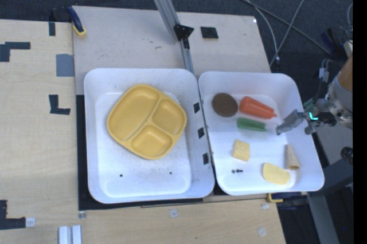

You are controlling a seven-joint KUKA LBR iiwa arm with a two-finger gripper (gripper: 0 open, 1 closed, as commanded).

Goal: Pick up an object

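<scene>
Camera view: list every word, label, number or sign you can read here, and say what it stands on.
None can be read.
The yellow tray, both white bins and the food pieces bear no print.
Dark tape patches on the bench are blank shapes, not letters.

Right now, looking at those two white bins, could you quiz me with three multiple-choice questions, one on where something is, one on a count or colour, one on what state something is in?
1. Where does the yellow tray lie?
A. left bin
B. right bin
C. on the bench

2. How many compartments has that tray?
A. two
B. three
C. five

3. What does the arm's gripper carry?
A. the orange carrot
B. the brown disc
C. nothing

Answers:
1. A, it lies on the left bin floor.
2. B, its ridges mark out three sections.
3. C, the orange carrot and brown disc lie in the right bin.
</scene>
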